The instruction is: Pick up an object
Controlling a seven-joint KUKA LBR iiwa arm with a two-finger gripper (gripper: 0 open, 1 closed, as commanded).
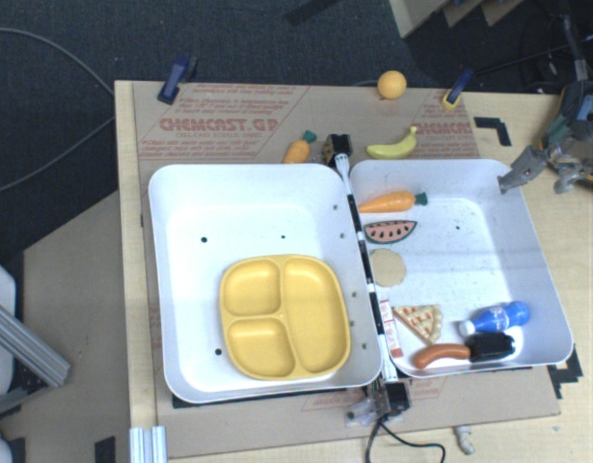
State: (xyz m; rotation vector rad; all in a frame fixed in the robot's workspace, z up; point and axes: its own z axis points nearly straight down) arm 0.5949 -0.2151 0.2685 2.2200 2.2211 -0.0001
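Gripper (556,172) at right edge: grey metal, angular, with thin silvery fingers (519,175) tapering to dull tips; bluish-grey blocky housing above, dark cable or strut running up from it, finish matte with a few lighter glints, details blurred, no markings legible

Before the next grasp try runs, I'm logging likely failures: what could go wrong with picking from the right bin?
1. The blue bottle, a black item and the sausage lie packed in the near corner, so a grasp may catch two.
2. The watermelon slice and cookie look flat and close to the bin wall, so they may be hard to grip.
3. The pincer sits at the far rim and may clip it descending.
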